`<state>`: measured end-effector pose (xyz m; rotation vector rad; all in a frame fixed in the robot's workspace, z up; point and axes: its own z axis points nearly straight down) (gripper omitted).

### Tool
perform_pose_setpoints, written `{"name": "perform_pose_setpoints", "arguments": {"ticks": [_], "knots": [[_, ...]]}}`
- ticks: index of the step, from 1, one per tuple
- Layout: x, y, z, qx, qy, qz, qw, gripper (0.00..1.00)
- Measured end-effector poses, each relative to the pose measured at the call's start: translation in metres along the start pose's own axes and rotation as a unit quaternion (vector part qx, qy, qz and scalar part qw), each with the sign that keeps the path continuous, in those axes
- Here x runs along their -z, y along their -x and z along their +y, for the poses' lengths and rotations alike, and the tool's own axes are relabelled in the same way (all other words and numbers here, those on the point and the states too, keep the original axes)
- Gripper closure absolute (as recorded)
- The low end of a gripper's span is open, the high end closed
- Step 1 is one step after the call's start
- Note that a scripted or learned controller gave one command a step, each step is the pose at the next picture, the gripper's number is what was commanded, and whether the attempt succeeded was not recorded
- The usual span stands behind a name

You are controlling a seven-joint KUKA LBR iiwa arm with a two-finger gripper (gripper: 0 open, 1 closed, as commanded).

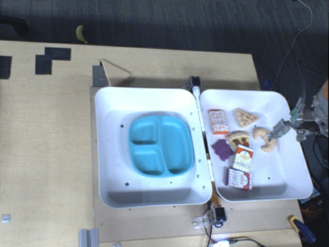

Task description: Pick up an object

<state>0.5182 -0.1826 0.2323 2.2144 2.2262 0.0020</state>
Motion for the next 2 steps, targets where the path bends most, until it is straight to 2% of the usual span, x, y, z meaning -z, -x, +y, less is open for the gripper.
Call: {"name": "perform_pose_setpoints", "arguments": {"ticks": [1,2], "knots": [[-0.133,-0.023,-0.025,-0.001,0.005,0.000,1.0000,0.00],[-0.121,-0.024,-0.023,0.000,0.008,0.000,1.0000,1.00]]}}
